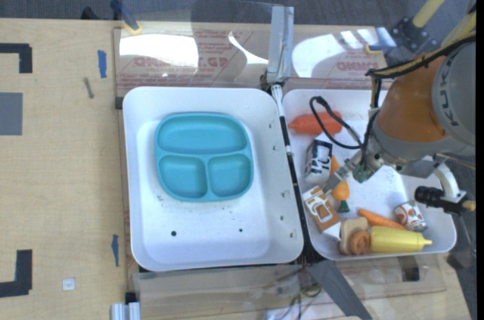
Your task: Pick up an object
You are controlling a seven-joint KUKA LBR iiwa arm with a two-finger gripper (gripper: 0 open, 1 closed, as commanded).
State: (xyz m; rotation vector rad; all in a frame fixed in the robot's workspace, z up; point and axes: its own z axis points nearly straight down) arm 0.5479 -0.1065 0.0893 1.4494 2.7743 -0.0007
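My gripper [346,172] reaches down into the right bin [437,182] from under the orange wrist band. It hangs just over a small orange piece [342,191] and right of a white and black packet [319,157]. An orange carrot-like toy [308,124] lies at the bin's far left. An orange and white box [321,208] sits toward the front. Along the front edge lie a round tan piece [353,236], a yellow bottle [398,239], a thin carrot [382,219] and a small can [410,215]. I see nothing clearly held.
The left bin [144,182] holds a blue divided plate [203,156]. A black cable [334,120] loops over the right bin's far side. A metal divider post [279,46] stands between the bins at the back. Bare bench lies to the left.
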